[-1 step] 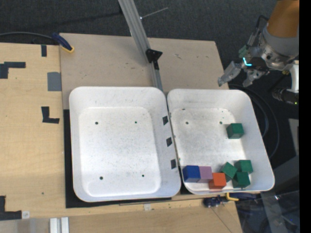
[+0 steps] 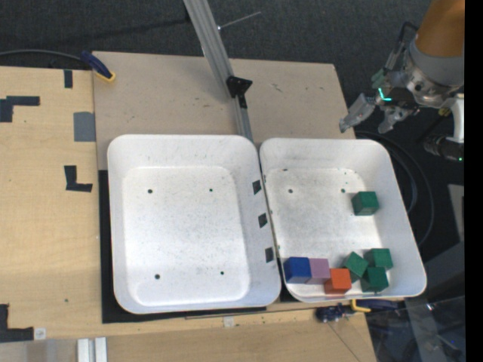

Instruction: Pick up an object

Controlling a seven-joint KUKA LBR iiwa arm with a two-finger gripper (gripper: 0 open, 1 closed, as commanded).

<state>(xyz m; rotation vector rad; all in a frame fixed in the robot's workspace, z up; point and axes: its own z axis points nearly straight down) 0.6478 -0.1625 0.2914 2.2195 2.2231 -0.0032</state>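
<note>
Blocks lie gathered in the right bin (image 2: pixel 392 173), and we count seven of them; one green block (image 2: pixel 365 202) sits alone near the bin's right wall, well apart from the others; the remaining six crowd the near edge, with a blue block (image 2: pixel 297 269) touching a pale purple block (image 2: pixel 319 268), an orange block (image 2: pixel 339 280) just beside that, and three more green blocks (image 2: pixel 371 268) clustered at the corner. We see the left bin (image 2: pixel 121 153) side by side with the right one, their inner rims touching along the middle of the bench (image 2: pixel 294 96). We find the gripper (image 2: pixel 371 117) up at the far right, outside the right bin and above its far corner, hanging below the arm (image 2: pixel 441 32) with its orange band; its two fingers stand visibly spread, and we see nothing between them; it is well apart from every block. A slanted metal rail (image 2: pixel 215 40) runs down toward the gap between the bins.
</note>
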